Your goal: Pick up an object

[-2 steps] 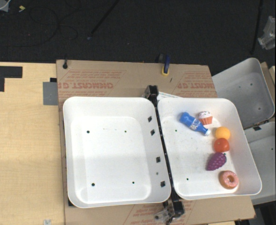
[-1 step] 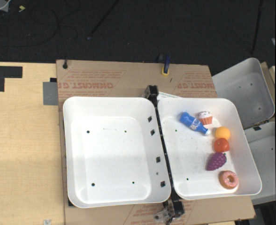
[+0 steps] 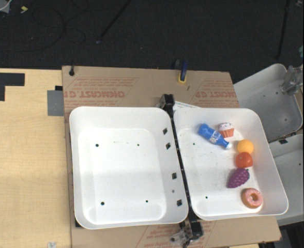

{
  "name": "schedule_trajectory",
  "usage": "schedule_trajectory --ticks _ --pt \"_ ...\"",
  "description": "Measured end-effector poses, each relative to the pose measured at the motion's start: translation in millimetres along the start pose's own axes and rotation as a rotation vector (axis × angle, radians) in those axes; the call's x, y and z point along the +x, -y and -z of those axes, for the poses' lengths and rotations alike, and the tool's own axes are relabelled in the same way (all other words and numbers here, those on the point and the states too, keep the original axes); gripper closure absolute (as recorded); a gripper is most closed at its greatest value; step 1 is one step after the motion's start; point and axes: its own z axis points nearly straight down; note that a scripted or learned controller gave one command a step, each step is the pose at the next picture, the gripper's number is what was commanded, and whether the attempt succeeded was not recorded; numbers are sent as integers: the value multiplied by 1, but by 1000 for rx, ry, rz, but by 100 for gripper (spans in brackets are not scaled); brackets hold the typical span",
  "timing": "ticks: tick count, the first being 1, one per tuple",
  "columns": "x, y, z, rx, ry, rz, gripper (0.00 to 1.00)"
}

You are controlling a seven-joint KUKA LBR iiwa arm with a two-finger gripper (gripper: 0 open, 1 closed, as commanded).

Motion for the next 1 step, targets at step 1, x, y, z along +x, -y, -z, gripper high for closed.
schedule_trajectory --ticks 1 --pt "2 -30 109 -22 8 7 100"
